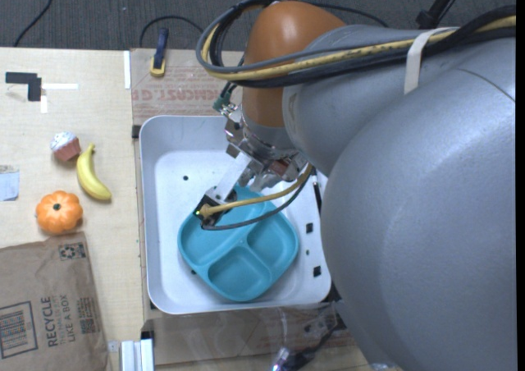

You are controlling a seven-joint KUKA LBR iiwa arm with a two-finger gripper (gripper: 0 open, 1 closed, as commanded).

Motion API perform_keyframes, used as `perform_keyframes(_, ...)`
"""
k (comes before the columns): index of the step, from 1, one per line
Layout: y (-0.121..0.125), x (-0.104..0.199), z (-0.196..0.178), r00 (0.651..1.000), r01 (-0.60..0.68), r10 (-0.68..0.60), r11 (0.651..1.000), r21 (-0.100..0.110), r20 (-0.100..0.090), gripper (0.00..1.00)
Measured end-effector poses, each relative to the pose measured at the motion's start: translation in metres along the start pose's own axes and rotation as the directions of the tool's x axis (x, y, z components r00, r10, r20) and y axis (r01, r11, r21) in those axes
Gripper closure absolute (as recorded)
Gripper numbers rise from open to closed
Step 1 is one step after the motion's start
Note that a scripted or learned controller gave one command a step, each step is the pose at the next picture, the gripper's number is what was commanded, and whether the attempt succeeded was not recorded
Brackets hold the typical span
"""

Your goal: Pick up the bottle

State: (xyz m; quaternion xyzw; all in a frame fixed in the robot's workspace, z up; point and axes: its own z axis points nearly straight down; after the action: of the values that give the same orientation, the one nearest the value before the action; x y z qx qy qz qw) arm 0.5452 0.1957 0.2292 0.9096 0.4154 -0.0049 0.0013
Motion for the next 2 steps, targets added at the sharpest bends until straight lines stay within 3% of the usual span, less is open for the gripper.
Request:
perform_keyframes(1, -0.0001, 0.0, 0.0002, 1.0, 0.0, 0.0, 1.0, 0.0, 0.001, 0.0)
perform_keyframes(2, -0.0001, 0.0, 0.0003, 1.0, 0.0, 0.0, 1.0, 0.0, 0.001, 0.0)
